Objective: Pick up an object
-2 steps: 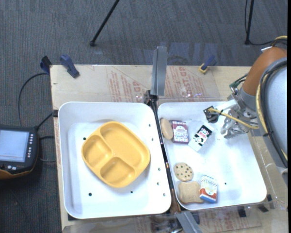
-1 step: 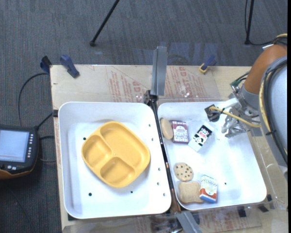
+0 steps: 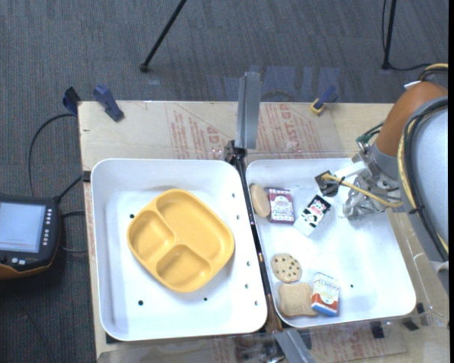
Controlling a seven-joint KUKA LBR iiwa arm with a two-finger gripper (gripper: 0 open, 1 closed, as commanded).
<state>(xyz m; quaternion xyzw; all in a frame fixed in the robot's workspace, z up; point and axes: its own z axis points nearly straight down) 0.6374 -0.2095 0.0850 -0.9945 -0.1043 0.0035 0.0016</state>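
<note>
The right bin (image 3: 363, 267) holds several small items: a tan oval piece (image 3: 259, 200), a dark red packet (image 3: 281, 204), a black-and-white carton (image 3: 313, 213), a chocolate-chip cookie (image 3: 286, 266), a slice of toast (image 3: 293, 299) and a red-and-white carton (image 3: 326, 293). My gripper (image 3: 357, 204) hangs at the bin's upper right, just right of the black-and-white carton, apart from it. Nothing shows between its fingers.
A yellow divided plate (image 3: 180, 238) lies in the left bin (image 3: 113, 203). A grey post (image 3: 248, 119) stands behind the seam between the bins. A handheld pendant (image 3: 19, 233) sits off the bench to the left. Clamps (image 3: 106, 100) grip the bench's back edge.
</note>
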